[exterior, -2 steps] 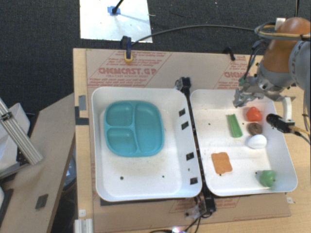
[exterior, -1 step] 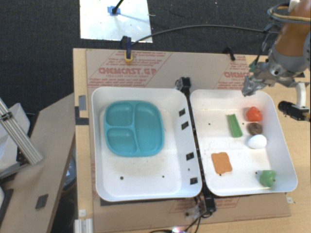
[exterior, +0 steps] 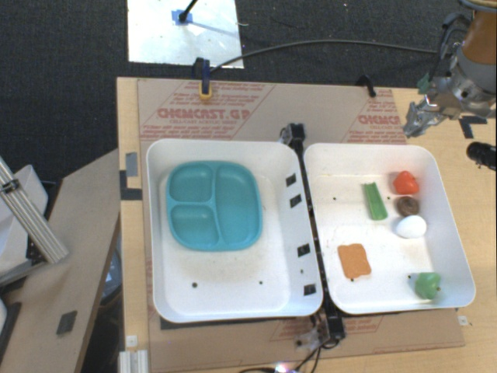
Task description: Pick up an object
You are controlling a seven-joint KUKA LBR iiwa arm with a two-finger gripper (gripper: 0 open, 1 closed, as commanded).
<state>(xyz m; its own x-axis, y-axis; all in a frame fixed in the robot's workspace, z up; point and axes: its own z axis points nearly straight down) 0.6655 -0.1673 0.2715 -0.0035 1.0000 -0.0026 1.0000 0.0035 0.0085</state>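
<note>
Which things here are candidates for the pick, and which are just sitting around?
Job items, all in the right bin:
green stick
red-orange piece
brown ball
white egg
orange slab
green lump
gripper, above the bin's far right corner

Just lying about:
teal divided plate in the left bin
black cable
yellow-tipped clamp

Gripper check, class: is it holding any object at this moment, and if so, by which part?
Nothing is held. The gripper hangs above the bench beyond the right bin, apart from the items lying in it, with nothing between its fingers.
</note>
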